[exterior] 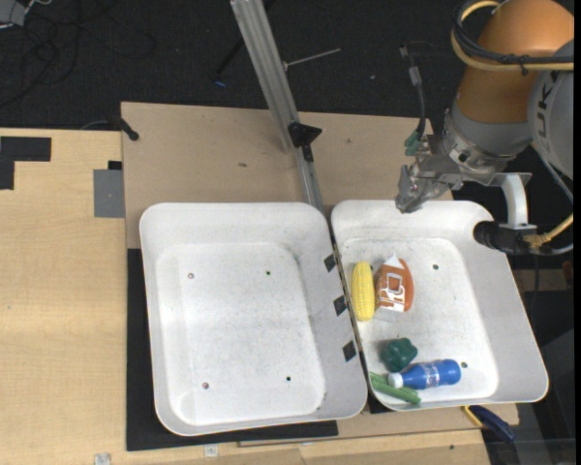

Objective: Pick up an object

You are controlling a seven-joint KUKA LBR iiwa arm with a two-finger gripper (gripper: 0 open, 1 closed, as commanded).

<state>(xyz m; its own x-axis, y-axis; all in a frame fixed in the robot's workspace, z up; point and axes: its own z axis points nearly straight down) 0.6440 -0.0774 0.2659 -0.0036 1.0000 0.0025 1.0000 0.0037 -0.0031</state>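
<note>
The right bin [484,289] holds a yellow corn cob [363,290] and an orange-and-white carton [394,286] side by side near its left wall. Lower down lie a dark green lump [399,354], a blue-and-white bottle [427,374] and a green pod-like piece [395,391] at the front rim. My gripper [413,194] hangs above the bin's back rim, well behind the carton and apart from every object. Nothing shows between its fingers.
The left bin [237,313] sits beside the right one, with small black clips [340,304] along the shared edge. A slanted metal rail [276,85] rises behind the bins. Dark cables [547,235] trail off the arm at the right.
</note>
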